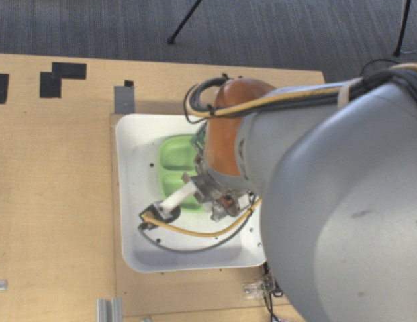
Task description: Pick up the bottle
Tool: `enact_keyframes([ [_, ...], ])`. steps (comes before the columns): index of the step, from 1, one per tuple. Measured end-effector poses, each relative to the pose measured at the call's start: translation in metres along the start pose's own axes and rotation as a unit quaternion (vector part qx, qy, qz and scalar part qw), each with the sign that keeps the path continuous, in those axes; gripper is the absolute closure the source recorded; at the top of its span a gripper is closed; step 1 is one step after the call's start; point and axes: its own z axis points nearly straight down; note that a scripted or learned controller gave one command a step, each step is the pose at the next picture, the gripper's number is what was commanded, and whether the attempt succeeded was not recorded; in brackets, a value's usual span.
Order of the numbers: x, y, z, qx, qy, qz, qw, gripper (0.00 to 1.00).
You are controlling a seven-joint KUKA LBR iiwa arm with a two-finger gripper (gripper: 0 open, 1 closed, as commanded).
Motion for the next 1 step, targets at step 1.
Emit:
enact_keyframes([
  [1, 0.0273, -0.0421, -0.0255, 0.000, 0.002, 0.044, 0.9990, 1.00],
])
